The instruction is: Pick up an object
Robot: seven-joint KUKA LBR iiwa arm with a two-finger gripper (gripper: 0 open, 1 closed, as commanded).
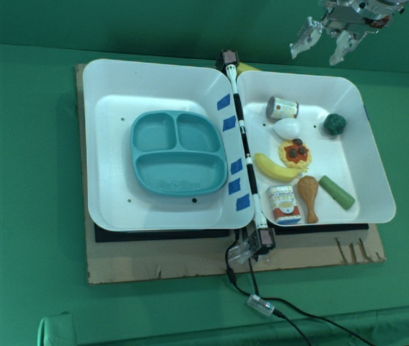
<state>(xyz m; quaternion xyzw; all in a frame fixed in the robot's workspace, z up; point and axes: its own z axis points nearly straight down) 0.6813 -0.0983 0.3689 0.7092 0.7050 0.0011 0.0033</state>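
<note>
My gripper (323,48) hangs open high above the back edge of the right bin (377,171), with nothing between its fingers. Below it in that bin lie several toy foods: a small tipped cup (282,108), a white egg (287,128), a dark green broccoli (335,125), a small pizza slice (295,154), a yellow banana (276,167), a drumstick (309,197), a green cucumber (336,192) and a small carton (283,203).
The left bin (110,99) holds a teal divided plate (178,153). A rail with blue tape marks (237,146) runs between the bins. Cables (262,301) trail off the bench's front edge.
</note>
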